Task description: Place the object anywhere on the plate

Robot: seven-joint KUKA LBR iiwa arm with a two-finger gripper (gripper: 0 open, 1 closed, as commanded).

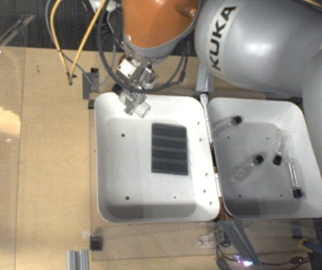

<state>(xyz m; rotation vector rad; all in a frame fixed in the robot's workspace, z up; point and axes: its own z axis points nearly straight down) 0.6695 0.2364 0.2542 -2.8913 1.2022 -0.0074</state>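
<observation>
The plate (169,149) is a dark ribbed rectangle lying flat in the middle of the left bin (110,167). My gripper (134,104) hangs over that bin's far left corner, up and to the left of the plate. A small clear tube (141,110) shows at its tips, and the gripper is shut on it. The orange wrist band (155,16) and the grey arm cover the area above it.
The right bin (312,201) holds several clear tubes with black caps, such as one tube (227,124) at its far left and another tube (293,179) near its right wall. Yellow and grey cables (71,32) loop behind the left bin.
</observation>
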